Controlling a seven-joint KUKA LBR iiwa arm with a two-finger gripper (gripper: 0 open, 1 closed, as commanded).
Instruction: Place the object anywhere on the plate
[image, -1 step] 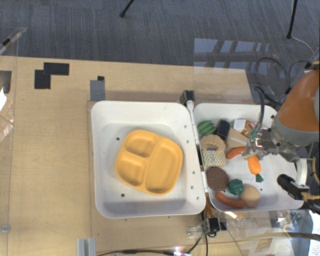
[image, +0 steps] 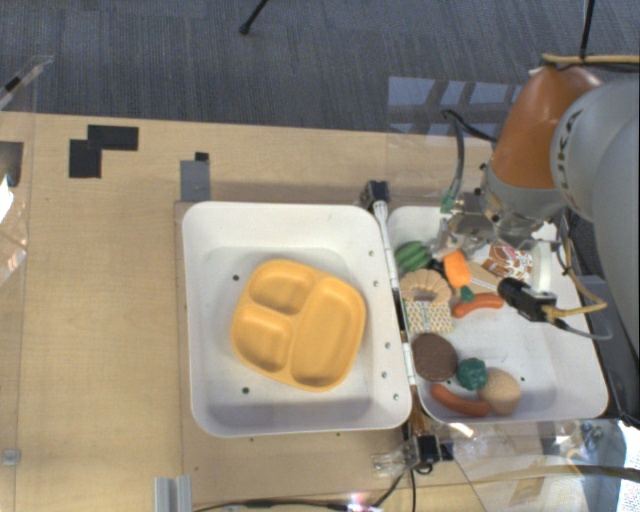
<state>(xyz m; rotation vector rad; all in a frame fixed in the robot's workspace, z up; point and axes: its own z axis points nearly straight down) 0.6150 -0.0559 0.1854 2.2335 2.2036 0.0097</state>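
A yellow plate (image: 298, 323) with three compartments lies in the left white bin (image: 215, 400), and nothing rests on it. My gripper (image: 462, 238) is low over the back of the right bin (image: 585, 385), among the toy foods. Just below its tip lies a small orange carrot piece (image: 457, 269); I cannot tell whether the gripper touches it. The grey and orange arm hides the right bin's back right corner.
The right bin also holds a green piece (image: 410, 255), a tan round piece (image: 427, 286), a waffle square (image: 428, 318), a brown patty (image: 434, 356), a broccoli (image: 472, 374), a tan egg shape (image: 503, 389) and two sausages (image: 459, 401) (image: 480, 304). A black cable plug (image: 526, 298) hangs over it.
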